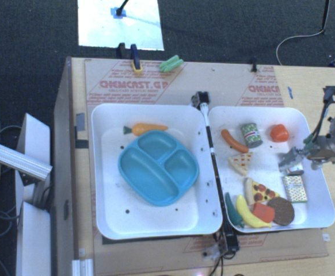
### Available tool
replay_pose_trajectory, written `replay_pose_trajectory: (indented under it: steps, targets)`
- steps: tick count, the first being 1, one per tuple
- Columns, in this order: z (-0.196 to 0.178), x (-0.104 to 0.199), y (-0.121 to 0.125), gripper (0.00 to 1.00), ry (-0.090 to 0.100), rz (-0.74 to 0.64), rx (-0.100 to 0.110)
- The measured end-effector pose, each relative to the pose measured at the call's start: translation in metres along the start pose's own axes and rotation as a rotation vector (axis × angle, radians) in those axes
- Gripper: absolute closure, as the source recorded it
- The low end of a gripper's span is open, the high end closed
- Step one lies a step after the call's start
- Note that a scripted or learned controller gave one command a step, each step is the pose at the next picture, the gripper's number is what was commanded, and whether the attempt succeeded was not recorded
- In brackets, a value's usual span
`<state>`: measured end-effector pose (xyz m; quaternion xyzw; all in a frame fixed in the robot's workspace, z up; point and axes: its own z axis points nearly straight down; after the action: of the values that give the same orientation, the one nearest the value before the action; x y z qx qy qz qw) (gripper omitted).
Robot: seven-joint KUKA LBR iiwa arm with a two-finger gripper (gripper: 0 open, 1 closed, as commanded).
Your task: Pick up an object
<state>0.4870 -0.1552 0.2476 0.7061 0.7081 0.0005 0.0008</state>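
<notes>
Dark carpet surrounds the tan bench (179, 82), which fills the middle of the frame and carries red printed lettering along its upper part. Two shallow white plastic bins sit on it side by side. The left bin (113, 211) holds a large blue plastic divided plate (158, 168) at its centre, with an orange toy carrot (147, 129) lying just above the plate's upper edge. The right bin (320, 206) holds the smaller toys. A grey robot arm (334, 145) reaches in from the right edge of the frame, and its gripper (292, 162) hangs over the right-middle part of this bin; I cannot tell how wide the jaws stand, and nothing shows between them. Just below the gripper lies a small patterned box (294, 188). In the lower part of the bin a brown round cookie (282, 211), a red block (263, 212), a yellow banana (247, 210) and a pizza slice (259, 191) crowd together. Higher up, a pale cheese wedge (240, 163) sits under a red sausage (235, 141), beside a green-labelled can (250, 135). A red-orange tomato-like piece (280, 133) rests near the upper right. A green clip-like object (171, 64) lies on the bench above the left bin.
</notes>
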Motion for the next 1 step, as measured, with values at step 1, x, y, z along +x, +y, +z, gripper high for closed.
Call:
replay_pose_trajectory:
  steps: [1]
  targets:
    - [0.0719,0.0521,0.0765,0.00,0.001,-0.001,0.001]
